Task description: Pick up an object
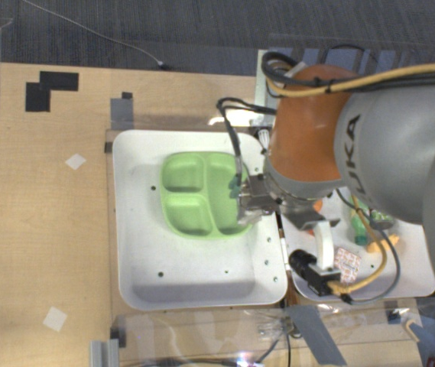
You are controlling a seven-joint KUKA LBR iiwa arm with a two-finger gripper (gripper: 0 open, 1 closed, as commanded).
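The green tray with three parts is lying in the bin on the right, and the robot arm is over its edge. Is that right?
Not quite. The green tray with its three parts lies in the left bin, not the right one. The camera view shows it there, with the arm reaching in from the right and hanging over the tray's right edge, just as you said.

Pale wooden bench point(41, 228) with black tape marks point(49, 89); dark grey carpet point(202, 10) beyond
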